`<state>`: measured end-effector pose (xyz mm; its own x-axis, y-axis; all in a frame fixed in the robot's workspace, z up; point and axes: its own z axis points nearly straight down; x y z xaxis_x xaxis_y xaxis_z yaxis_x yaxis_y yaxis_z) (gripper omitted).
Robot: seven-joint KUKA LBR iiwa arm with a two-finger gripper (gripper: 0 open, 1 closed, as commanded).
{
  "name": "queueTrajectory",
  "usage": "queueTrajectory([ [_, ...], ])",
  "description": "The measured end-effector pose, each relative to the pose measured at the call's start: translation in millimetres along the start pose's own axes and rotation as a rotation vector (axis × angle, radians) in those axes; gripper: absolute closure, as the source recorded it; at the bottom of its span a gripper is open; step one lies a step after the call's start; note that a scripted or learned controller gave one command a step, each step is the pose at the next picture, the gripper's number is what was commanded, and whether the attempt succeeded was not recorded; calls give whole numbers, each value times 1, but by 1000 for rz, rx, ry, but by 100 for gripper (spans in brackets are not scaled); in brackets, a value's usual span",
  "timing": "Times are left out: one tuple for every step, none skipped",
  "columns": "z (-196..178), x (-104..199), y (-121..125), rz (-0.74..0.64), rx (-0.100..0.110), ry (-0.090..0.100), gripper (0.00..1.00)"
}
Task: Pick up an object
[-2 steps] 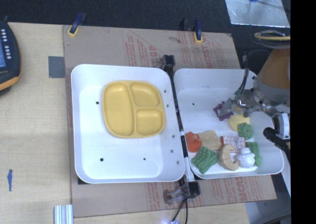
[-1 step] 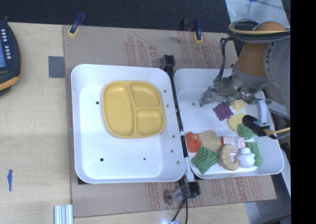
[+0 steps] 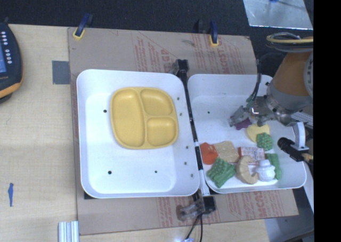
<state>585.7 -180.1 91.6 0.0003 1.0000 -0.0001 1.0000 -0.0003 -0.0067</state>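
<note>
The right bin (image 3: 213, 94) holds a heap of toy food along its near side: a red piece (image 3: 208, 153), a tan bread-like piece (image 3: 227, 151), a green ridged piece (image 3: 221, 172), a round tan piece (image 3: 246, 170), a white piece (image 3: 266, 170), a green broccoli-like piece (image 3: 264, 140) and a yellow piece (image 3: 256, 131). My gripper (image 3: 244, 119) is low over the bin's right middle, just left of the yellow piece, with a small purple object (image 3: 243, 125) at its tips. The arm's orange band (image 3: 290, 75) sits above it.
The left bin (image 3: 96, 145) holds a yellow three-compartment plate (image 3: 144, 117). A black divider (image 3: 189, 123) separates the bins. A dark handset (image 3: 8, 59) lies at the far left. Blue and yellow clamps pin the cardboard at the back edge.
</note>
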Motion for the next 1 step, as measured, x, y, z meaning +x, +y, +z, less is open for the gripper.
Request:
queueTrajectory([
  [-12,1,3,-5,-4,0,100],
])
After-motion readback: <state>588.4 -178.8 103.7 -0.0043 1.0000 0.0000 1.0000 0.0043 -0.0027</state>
